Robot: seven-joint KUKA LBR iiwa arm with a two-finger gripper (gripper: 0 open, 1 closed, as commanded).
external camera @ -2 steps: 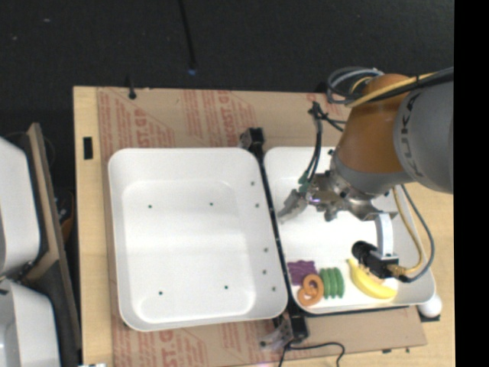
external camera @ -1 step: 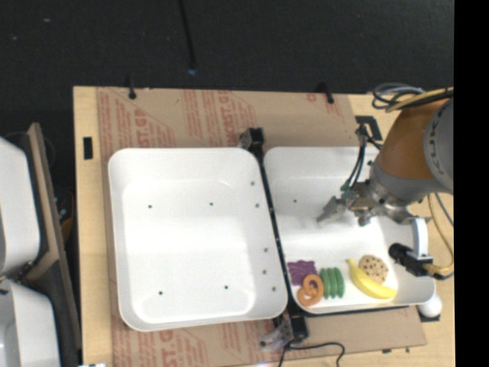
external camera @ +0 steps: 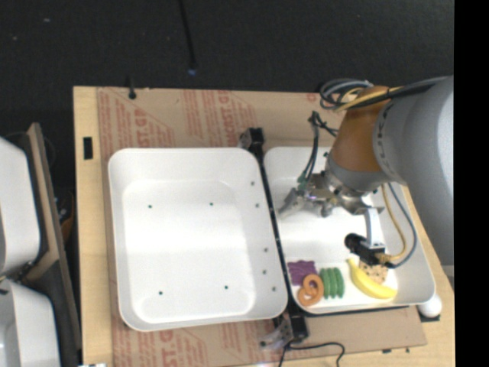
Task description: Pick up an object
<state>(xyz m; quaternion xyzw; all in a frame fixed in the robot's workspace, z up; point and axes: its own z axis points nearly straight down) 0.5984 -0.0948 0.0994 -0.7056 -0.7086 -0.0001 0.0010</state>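
Arm: we saw the grey arm reach over the right bin from the right edge.
Jaws: the gripper hung low near that bin's left wall; honestly couldn't tell how wide.
Objects: banana, green piece, orange ring, purple piece, all along the bin's front edge.
Left bin: beside it on the worktop.

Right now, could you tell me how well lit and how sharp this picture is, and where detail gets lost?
Camera view: even, soft light and faint shadows; the left bin is almost blown out to flat white; the whole frame is slightly soft, so the claw and the toys near the banana lack fine detail; the surroundings fall off to near black.
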